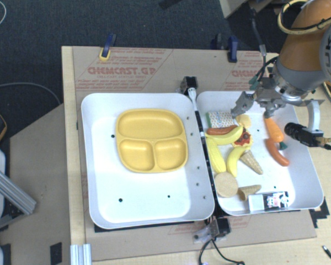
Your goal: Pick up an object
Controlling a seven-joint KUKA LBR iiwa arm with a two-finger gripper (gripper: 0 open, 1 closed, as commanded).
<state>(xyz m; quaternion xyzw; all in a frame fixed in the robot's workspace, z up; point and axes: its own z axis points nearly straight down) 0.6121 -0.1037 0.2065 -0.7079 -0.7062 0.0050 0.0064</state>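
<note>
Nearest, found small white carton [268, 201] at near edge of right bin [314, 187], w/ round biscuit [227, 184] and tan wafer block [249, 191] just beside it. Spotted gripper [255, 110] over far part of same bin, fingers spread apart, nothing between them. Judged likeliest target the carrot [273, 130], lying just below gripper toward bin's right edge, apart from main pile. Reckoned it a light, stiff plastic toy, smooth and prob. slippery; best pinched across its thick mid-section, not the tapered tip. Noted second orange piece [278, 153] touching its near end, so risk of nudging both. Saw clutter along bin's left edge: two bananas [226, 139], sausage [222, 130], red berry-like bit [243, 139], cone [252, 162], all touching or overlapping, awkward for a clean grip. Left bin [94, 164] held yellow divided plate [151, 139], well clear of the work.
</note>
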